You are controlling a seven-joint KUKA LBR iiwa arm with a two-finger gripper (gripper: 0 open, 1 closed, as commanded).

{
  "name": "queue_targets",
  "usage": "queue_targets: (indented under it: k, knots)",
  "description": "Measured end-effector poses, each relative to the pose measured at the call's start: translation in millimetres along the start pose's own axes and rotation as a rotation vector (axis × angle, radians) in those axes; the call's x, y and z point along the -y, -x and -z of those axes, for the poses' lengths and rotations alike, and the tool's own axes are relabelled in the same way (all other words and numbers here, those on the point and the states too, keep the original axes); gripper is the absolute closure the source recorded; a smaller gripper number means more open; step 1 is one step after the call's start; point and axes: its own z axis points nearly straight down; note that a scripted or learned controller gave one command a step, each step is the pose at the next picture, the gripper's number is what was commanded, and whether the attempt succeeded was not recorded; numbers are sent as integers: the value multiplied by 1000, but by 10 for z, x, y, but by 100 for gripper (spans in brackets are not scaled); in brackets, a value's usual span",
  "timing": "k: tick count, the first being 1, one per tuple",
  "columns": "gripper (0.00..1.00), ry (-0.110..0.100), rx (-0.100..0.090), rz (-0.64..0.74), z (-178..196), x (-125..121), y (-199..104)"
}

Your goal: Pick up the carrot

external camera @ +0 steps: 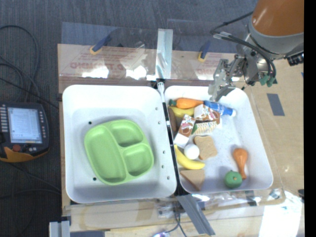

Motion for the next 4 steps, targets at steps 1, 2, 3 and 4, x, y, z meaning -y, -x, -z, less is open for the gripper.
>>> queue_targets:
  k: [1,2,3,4]
  knots:
    - [100,0,-3,219,949,-14,-177]
    - [100,3,-8,464,995,-109,-775]
    - [100,3,-9,646,985,444,-744]
    - [100,1,-3,645,1093,440,-728]
